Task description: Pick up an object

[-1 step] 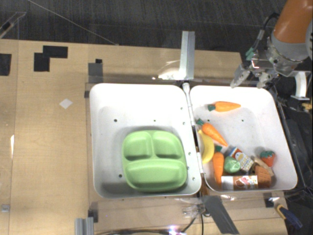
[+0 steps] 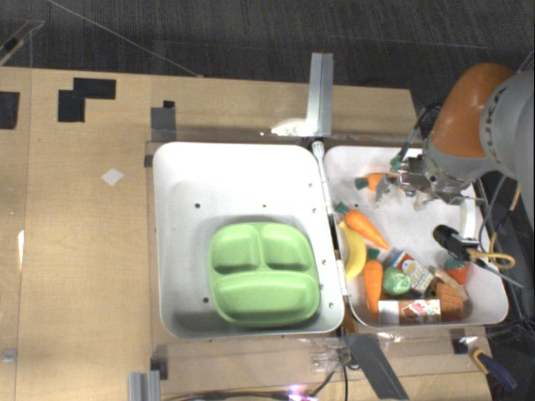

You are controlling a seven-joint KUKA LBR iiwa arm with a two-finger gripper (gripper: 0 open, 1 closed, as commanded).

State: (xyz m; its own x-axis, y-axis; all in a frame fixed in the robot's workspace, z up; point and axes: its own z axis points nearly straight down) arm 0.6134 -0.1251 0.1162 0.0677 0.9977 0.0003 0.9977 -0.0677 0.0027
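- Gripper (image 2: 399, 180) hung over the right bin (image 2: 493, 307), near its back edge; can't tell its state.
- Small orange piece (image 2: 374, 180) lay just beside the gripper.
- Carrot (image 2: 365, 226) and banana (image 2: 354, 253) lay by that bin's left wall; more toy food crowded its front edge.
- Green tray (image 2: 264, 274) sat in the left bin (image 2: 180, 224), toward the front.

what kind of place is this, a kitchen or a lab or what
Most likely a robotics lab bench set up for pick-up trials, not a kitchen. A grey robot arm reaches over two white bins: one holds a green divided plate, the other toy food such as a carrot and a banana.
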